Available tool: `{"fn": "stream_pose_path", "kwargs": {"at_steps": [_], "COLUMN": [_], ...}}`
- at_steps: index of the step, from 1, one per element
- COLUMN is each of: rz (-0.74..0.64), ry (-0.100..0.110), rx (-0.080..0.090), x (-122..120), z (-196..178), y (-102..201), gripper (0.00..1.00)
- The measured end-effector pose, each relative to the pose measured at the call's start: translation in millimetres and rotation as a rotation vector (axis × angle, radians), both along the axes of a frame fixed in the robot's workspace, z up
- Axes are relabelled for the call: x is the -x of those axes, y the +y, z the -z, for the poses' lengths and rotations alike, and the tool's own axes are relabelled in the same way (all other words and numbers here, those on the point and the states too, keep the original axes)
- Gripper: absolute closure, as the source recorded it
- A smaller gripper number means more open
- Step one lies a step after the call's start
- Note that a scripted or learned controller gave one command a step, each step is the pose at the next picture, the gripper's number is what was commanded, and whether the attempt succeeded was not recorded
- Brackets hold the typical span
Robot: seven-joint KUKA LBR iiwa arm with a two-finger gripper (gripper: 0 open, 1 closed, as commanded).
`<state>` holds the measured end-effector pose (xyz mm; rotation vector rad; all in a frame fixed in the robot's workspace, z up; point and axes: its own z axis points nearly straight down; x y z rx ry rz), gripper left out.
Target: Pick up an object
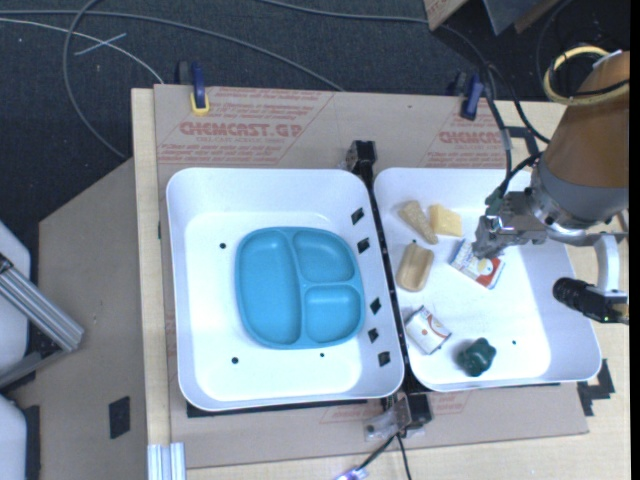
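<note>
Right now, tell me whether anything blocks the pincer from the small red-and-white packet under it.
Nothing visible does. The pincer hangs directly over the small red-and-white packet in the right white bin; the pale yellow block and tan roll lie off to the side.

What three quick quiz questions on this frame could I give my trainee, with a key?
1. True or false: the blue divided plate lies in the left bin.
2. Which thing lies nearest the gripper? A) dark green object B) red-and-white packet C) yellow block
3. Fill in: the tan roll lies in the ___ bin.

Key: 1 true; 2 B; 3 right.
</note>
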<state>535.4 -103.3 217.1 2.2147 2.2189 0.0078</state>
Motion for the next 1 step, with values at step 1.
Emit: {"fn": "stream_pose_path", "kwargs": {"at_steps": [1], "rz": [0.001], "ry": [0.007], "rx": [-0.001], "x": [-0.5], "z": [3.3], "y": [0.2], "gripper": [1.00]}}
